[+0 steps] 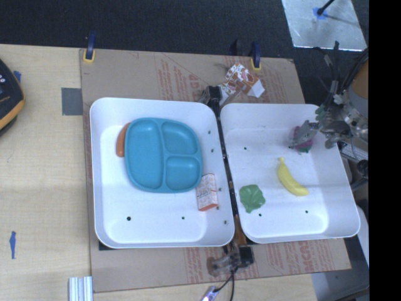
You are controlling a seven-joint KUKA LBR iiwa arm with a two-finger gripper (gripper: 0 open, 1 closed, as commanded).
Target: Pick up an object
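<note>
Clearly, the left bin [100, 168] is not where trouble brews: it holds a blue divided plate [163, 154] lying over an orange thing [120, 142] at its left edge, and a small printed carton [207, 192] just beside the plate's lower right corner, near the wall shared with the other bin. The right bin [326, 221] carries the likelier targets: a green leafy toy [252, 197] close to its left wall, a yellow banana [291, 179] a little to the right of it, and, further up and right, a grey and purple object [304, 137]. The gripper [313, 129] sits at that object, coming in from the bin's right edge, but whether it is closed on it or merely alongside cannot be told, since the metal and the object blur together. The risks seem plain. If the fingers only touch one side, a lift could nudge the piece away or tip it toward the wall. Its irregular shape may also slip from a shallow pinch. The banana and the green toy lie well apart, so they are unlikely to interfere.
</note>
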